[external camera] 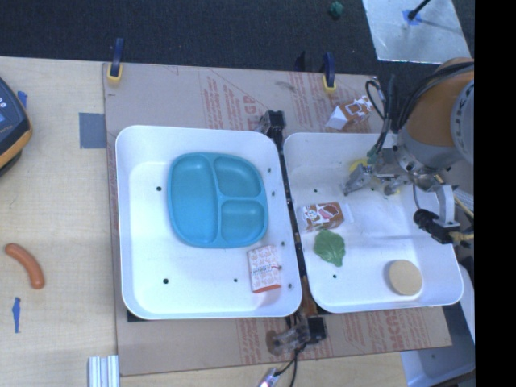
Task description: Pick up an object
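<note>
Two white bins on desk (pixel 56 216). Left bin (pixel 133 216): one blue divided plate (pixel 218 198), one packet (pixel 264 268). Right bin (pixel 363 297): one brown-white packet (pixel 322 214) at centre, green leaf (pixel 330 247), tan disc (pixel 404 277) at 5 o'clock. Pincer (pixel 367 180) at 12 o'clock, open/closed unclear.

Pale wooden bench (pixel 56 216) under brown cardboard sheet (pixel 201 95); dark carpet floor (pixel 161 10) beyond

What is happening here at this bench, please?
A grey robot arm reaches in from the right, and its gripper hangs over the upper part of the right bin. It holds nothing visible. Below it lie a small packet, a green leaf-like piece and a tan disc. The left bin holds a blue divided plate.
</note>
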Controlling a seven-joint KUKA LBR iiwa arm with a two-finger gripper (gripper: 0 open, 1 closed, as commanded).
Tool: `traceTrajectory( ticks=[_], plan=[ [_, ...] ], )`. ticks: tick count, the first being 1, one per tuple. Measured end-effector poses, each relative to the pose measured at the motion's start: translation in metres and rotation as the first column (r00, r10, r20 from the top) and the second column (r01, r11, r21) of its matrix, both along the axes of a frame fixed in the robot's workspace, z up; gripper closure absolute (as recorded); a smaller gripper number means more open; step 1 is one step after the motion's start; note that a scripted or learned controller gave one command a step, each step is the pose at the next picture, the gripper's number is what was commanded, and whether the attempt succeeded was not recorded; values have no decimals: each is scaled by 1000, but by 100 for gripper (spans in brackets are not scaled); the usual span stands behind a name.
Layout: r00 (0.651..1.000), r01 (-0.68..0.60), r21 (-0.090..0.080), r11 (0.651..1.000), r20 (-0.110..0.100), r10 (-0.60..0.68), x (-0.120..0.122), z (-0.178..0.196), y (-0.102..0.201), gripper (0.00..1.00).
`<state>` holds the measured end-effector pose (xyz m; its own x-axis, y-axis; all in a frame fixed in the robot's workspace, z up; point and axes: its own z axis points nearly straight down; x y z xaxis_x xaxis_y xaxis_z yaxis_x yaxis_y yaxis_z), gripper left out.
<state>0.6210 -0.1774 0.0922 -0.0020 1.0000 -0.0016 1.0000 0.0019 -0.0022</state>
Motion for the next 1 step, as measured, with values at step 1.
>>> traceTrajectory(
  ticks=[1],
  plan=[
    [1000, 1, 4, 1000, -9, -1, 34, 0, 8, 0]
  ],
)
